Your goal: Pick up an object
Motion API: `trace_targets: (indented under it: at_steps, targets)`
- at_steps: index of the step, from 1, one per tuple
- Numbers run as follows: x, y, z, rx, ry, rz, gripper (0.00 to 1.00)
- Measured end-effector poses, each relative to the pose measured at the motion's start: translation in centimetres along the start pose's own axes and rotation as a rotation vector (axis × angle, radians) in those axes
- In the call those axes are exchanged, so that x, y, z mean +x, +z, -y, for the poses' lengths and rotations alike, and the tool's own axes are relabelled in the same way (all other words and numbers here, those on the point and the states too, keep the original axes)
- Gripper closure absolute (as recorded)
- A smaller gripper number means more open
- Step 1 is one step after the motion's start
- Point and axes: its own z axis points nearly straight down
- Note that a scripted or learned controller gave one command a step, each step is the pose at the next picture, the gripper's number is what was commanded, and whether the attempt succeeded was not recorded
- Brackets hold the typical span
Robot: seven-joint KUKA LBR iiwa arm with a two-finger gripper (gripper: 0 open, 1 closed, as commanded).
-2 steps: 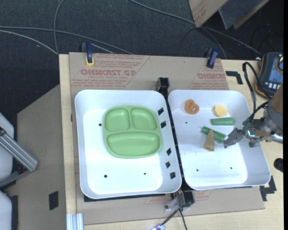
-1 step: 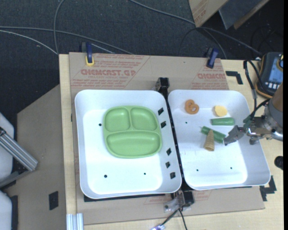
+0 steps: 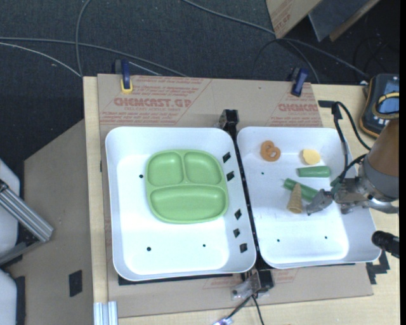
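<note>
Near the desk's right edge, my gripper [image 3: 315,204] is hovering, its spread impossible to tell, beside the tan cone [image 3: 296,200] in the right white bin [image 3: 304,254]; I am judging a centred, straight descent best.

floor [image 3: 190,38]: dark carpet | cables [image 3: 82,38] across it | cardboard box [image 3: 292,13] top right

Overhead cam, slanted down at bins [image 3: 120,190].
</note>
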Motion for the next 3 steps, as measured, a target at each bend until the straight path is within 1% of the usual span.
trace_targets:
  at_steps: [1,2,3]
  targets:
    - [-0.3,4.3,0.1,0.001,-0.001,0.000,0.00]
    - [-0.3,7.3,0.1,-0.001,-0.001,0.000,0.00]
    - [-0.3,6.1,0.0,-0.005,0.000,0.001,1.00]
